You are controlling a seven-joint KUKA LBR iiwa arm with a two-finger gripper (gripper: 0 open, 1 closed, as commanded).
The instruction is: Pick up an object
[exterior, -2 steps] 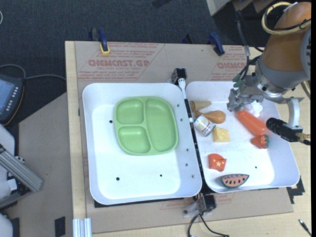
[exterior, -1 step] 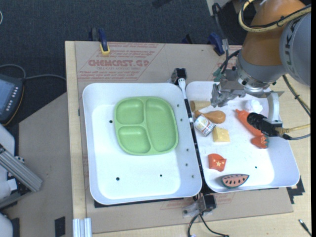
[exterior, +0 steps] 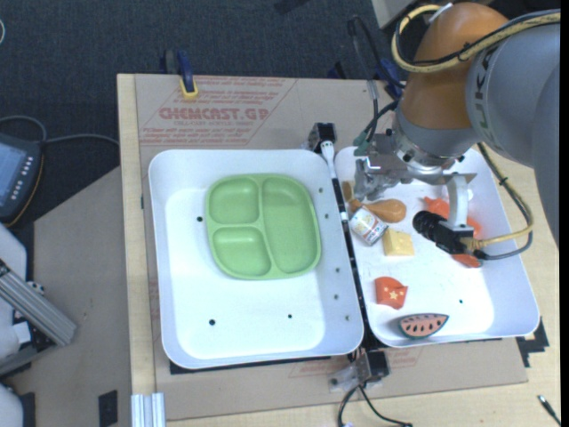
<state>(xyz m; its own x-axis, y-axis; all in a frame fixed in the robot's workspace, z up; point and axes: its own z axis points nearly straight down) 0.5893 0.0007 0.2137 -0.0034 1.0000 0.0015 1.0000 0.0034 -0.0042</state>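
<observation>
— What lies to your left?

— Brown board (exterior: 222,109) printed "CHEMCAST GP" in red; a pale green three-compartment plastic plate (exterior: 263,225) in the left white bin (exterior: 178,310).

— And the right white bin (exterior: 498,314)?

— A small labelled can (exterior: 366,228), writing unreadable, a tan toy drumstick (exterior: 386,210), yellow cheese wedge (exterior: 399,244), red block (exterior: 390,292), watermelon slice (exterior: 422,325).

— Your gripper (exterior: 373,183)?

— Over the drumstick; open or closed, I cannot tell.
</observation>
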